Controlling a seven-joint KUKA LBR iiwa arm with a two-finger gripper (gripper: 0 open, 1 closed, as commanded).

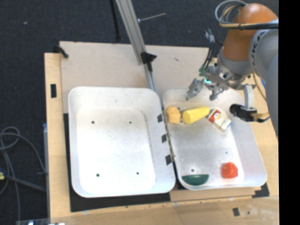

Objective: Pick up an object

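Five objects lie in the right bin (248,139), probably scattered loose as grasp targets. The end effector (204,90) hovers at the bin's upper edge, fingers spread wide, holding nothing. Just below it lies the yellow banana-like object (195,115), its long axis running roughly left-right, beside a tan lump (173,115) and a red-white carton (219,119).

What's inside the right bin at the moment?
The right bin holds a yellow banana-like piece, a tan lump, a small red-and-white carton, a red ball-like item and a dark green bowl. What lies beneath these items is covered.
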